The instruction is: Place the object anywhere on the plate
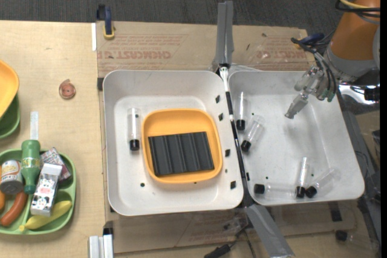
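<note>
Camera view: near front of right bin (pixel 338 190), clear tubes (pixel 302 177) are seen lying, well apart from pincer (pixel 294 109) hovering farther back; plate (pixel 181 145) sits left. Pincer state can't be told.

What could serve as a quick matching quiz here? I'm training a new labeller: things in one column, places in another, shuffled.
Things:
1. orange plate
2. dark ribbed block
3. gripper
4. green tray of toy food

Places:
A. on the plate
B. above the right bin
C. on the wooden bench, left of both bins
D. in the left bin

Pairs: 1-D, 2-A, 3-B, 4-C
</note>
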`<state>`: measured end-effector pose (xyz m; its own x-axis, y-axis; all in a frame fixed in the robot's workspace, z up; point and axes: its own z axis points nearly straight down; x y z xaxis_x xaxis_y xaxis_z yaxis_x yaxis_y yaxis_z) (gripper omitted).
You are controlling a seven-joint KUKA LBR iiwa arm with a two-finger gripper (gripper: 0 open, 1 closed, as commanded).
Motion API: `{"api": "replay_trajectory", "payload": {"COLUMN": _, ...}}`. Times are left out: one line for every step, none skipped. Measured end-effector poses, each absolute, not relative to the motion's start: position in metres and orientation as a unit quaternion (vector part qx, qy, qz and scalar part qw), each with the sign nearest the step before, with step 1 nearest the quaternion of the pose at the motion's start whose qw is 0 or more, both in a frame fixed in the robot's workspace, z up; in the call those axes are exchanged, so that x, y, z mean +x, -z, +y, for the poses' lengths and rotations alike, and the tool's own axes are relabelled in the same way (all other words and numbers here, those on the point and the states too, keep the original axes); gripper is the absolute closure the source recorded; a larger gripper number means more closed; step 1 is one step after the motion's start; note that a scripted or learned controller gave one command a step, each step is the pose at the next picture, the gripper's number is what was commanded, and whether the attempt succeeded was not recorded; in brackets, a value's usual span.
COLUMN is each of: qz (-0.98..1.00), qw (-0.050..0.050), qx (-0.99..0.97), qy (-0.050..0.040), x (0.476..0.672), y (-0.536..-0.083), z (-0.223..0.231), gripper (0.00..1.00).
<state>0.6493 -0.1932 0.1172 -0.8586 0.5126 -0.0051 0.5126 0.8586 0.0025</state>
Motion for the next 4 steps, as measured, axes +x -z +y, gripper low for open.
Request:
{"api": "replay_trajectory", "payload": {"qz": 1.000, "qw": 0.004, "qx": 0.019, "qy": -0.0001, "x": 0.645, "y": -0.295, "z": -0.222, "gripper": 0.00}}
{"api": "replay_trajectory", "payload": {"qz": 0.985, "qw": 0.000, "qx": -0.173, "qy": -0.0013, "x": 0.549, "y": -0.224, "z": -0.222, "gripper": 0.00}}
{"api": "replay_trajectory", "payload": {"qz": 0.974, "qw": 0.003, "qx": -0.227, "qy": -0.0002, "x": 0.625, "y": -0.234, "z": -0.221, "gripper": 0.00}}
{"api": "replay_trajectory", "payload": {"qz": 0.921, "qw": 0.004, "qx": -0.390, "qy": 0.0001, "x": 0.660, "y": -0.226, "z": -0.221, "gripper": 0.00}}
